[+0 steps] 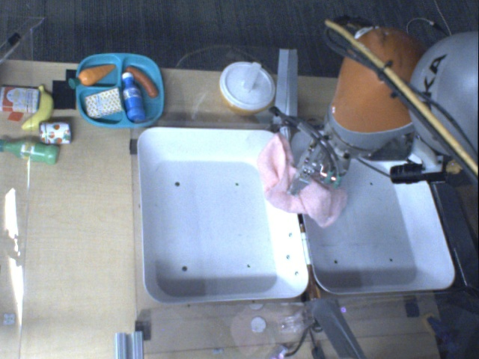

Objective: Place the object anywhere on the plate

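A crumpled pink cloth point(278, 172) hangs over the seam between the two white bins, bunched around my gripper point(303, 179). The fingers are shut on the cloth's upper folds, and its lower flap point(323, 204) droops over the right bin. The blue divided plate point(155, 77) sits on the bench at the far left, beyond the left bin's back corner and well away from the gripper. It holds an orange toy carrot point(97, 74), a blue bottle point(133, 99) and other toy food.
The left bin point(209, 223) and right bin point(389, 238) lie side by side. A white lidded cup point(247, 85) stands behind them. A banana point(39, 109), a small can point(55, 132) and a green bottle point(30, 151) lie at the bench's left edge.
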`<state>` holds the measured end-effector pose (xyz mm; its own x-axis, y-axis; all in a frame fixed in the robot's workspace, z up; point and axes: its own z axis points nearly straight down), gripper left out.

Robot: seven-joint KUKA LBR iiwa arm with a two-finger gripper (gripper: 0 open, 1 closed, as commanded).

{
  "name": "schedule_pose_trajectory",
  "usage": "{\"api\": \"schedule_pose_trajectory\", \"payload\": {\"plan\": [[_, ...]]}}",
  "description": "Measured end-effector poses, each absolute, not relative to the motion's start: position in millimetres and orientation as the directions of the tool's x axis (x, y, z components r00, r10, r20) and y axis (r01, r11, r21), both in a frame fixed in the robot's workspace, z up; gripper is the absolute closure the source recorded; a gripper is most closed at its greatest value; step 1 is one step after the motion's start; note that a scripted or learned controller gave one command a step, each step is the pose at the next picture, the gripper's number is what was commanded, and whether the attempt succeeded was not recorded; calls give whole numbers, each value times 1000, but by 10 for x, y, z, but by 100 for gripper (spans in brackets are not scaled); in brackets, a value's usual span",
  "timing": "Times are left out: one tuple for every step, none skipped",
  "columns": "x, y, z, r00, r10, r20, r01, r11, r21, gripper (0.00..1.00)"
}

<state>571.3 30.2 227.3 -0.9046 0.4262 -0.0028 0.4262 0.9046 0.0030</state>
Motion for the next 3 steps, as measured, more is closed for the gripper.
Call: {"api": "schedule_pose_trajectory", "payload": {"plan": [[5399,780,2290,-999,40,-3,40,999,2,100],[5227,1264,2248,-1000,-1,-2,-1,1000,2,100],[5229,1263,2252,-1000,-1,-3,-1,1000,2,0]]}}
